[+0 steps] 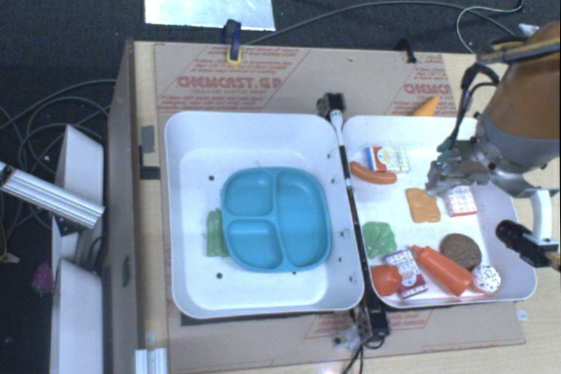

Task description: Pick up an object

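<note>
On the bench sit two shallow white bins side by side. Inside the left bin (188,188) lies a blue divided plate (274,217), with a green piece (215,233) touching its left edge. Spread around the right bin (524,280) are small toy foods: a hot dog (372,174) and a small white carton (387,158) at the far left, a tan toast slice (423,206) near the middle, a green leafy piece (379,237), a red bowl (387,279) holding a small printed packet (405,266), an orange-red bottle (443,270), a brown round patty (460,249) and a white dotted ball (486,278) at the near right. An orange carrot (426,107) lies on the cardboard beyond this bin. Reaching in from the right, the grey arm (517,123) brings its gripper (453,178) low over the right bin, just right of the toast and just above a white and red card (460,202). Whether its fingers are spread or closed cannot be told, and nothing is visibly held.
</note>
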Robot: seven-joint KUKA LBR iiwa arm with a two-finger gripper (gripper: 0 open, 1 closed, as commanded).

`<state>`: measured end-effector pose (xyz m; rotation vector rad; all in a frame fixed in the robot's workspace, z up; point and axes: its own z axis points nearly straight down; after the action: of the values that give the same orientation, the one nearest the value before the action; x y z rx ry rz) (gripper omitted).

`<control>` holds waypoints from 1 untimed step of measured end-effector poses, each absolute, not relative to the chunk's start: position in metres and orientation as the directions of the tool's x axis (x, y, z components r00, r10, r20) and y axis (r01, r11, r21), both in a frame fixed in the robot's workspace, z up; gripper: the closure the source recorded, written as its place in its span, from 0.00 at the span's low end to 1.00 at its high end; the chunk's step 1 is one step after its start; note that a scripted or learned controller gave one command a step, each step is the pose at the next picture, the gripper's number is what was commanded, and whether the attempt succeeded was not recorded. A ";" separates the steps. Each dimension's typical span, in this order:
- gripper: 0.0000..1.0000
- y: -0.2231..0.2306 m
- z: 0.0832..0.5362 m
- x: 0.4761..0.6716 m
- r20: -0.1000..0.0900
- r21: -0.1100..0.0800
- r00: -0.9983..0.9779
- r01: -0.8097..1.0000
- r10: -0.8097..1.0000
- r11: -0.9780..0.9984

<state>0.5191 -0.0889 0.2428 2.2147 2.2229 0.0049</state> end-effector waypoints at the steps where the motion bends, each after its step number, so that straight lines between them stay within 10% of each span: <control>1: 0.00 -0.089 0.242 0.519 0.000 0.003 -0.003 1.000 1.000 0.003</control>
<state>0.5186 -0.0890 0.2421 2.2161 2.2235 0.0027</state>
